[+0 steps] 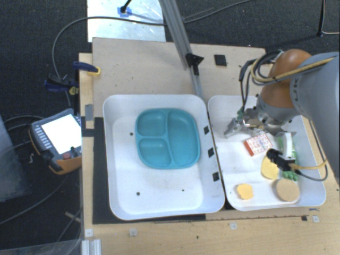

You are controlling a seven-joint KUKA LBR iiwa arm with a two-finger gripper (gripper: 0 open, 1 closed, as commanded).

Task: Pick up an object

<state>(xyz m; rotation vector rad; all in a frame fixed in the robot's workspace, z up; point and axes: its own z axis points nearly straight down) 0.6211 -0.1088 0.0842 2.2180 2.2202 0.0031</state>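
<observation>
Approach step in hand; nothing is gripped. The gripper [237, 125] hangs over the right bin [229, 190], near its far edge, fingers spread apart around bare bin floor. Candidate objects lie toward the bin's right side and near corner: a red-and-white packet [258, 144] just beside the gripper, a yellow piece [269, 169], a small orange piece [244, 192] and a tan round [287, 190]. The left bin [119, 195] holds a teal divided plate [167, 138]. Judged next: shift over the packet, descend, close.

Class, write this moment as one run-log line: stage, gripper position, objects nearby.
stage: reaching | gripper: over right bin, nothing seen held | nearby: red-patterned packet, yellow pieces | left bin: teal divided plate
</observation>
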